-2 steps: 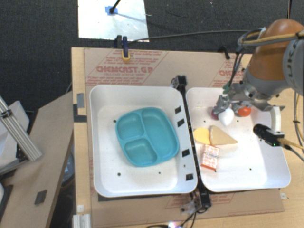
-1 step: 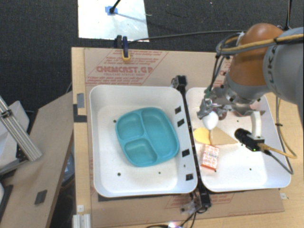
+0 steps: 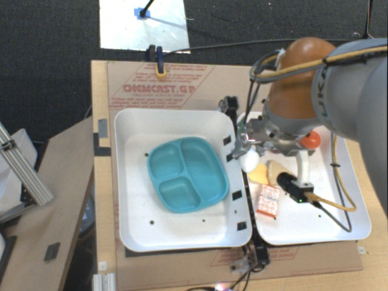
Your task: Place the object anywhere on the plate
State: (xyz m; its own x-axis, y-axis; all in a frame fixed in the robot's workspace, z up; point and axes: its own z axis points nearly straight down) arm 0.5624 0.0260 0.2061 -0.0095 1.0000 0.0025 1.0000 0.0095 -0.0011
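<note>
Camera view: tool (image 3: 250, 153) low at right bin's (image 3: 354, 223) left edge; grip state cannot be told. White egg-like object (image 3: 248, 160) just beneath it. Teal plate (image 3: 188, 173) in left bin (image 3: 139, 223). Risk: object slips crossing the divide.

A teal plastic plate (image 3: 188, 174) with three compartments lies flat near the middle of the left white bin (image 3: 136, 229). A small white egg-shaped object (image 3: 249, 160) sits at the left edge of the right bin (image 3: 357, 223), just beside the divide.
</note>
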